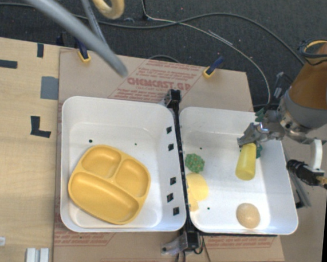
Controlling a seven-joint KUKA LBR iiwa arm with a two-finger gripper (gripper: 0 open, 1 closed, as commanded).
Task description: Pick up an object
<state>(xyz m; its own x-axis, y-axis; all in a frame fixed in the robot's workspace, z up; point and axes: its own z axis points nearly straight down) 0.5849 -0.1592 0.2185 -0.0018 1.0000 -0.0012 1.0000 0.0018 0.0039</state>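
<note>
My gripper (253, 136) is over the upper right part of the right bin (228, 119). A yellow cylinder (246, 162) lies or hangs lengthwise just below it, its top end right at the gripper's tip. The view does not show whether the gripper grips it. In the same bin, a small green lumpy object (194, 162) sits near the left wall, with a pale yellow rounded object (197, 189) just below it. A beige egg-shaped object (248, 215) rests near the bin's front right corner.
A yellow divided plate (109, 183) lies in the left bin (113, 114). A black divider (174, 157) runs between the two bins. Cables trail across the dark bench behind them, and a grey hose (59, 14) crosses the upper left.
</note>
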